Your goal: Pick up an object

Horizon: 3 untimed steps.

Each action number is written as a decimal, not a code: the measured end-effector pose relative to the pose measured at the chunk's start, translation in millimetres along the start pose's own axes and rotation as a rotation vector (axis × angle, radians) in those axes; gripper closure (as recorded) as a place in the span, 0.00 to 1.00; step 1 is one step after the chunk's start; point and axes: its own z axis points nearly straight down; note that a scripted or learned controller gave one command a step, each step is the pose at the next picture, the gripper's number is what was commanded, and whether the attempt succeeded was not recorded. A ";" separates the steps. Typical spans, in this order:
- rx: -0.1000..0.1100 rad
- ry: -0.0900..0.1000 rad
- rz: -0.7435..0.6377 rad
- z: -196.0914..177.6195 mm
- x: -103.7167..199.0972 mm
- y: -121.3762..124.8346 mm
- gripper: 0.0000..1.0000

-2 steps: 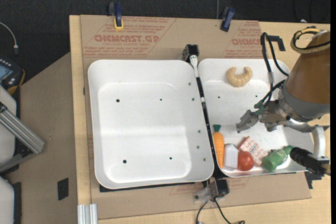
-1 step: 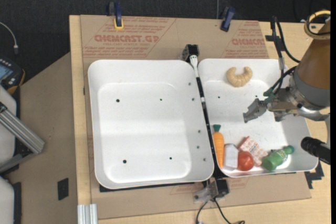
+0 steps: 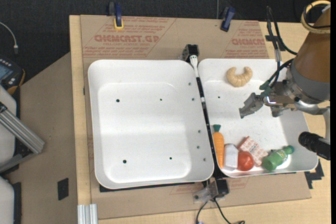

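The croissant lies near the far edge of the right bin, and it is the object closest to your claw, though the two are clearly apart. Your claw hangs over the middle of that bin, reaching in from the right, its dark fingers pointing left and down toward the bin floor. You can see nothing between them; how far they are spread I cannot tell from this angle (they read as one dark shape). Behind the claw you have the grey wrist and, further right, the orange band of the arm.

Moving outward, look to the near edge of the same bin. A carrot lies along the left wall, green tip away from you. Just beside it sits a small white packet, then a red object touching a red-and-white patterned packet, and a green bottle lying on its side at the near right corner.

The left bin sits just beside the right one, their rims touching. Both rest on a brown board held by blue clamps at its far edge.
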 end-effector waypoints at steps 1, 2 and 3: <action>0.018 0.002 0.008 122.3 -30.6 -4.9 0.00; -0.017 0.001 -0.006 -76.3 37.5 55.9 0.00; 0.009 0.003 0.001 -74.2 48.9 -2.7 0.00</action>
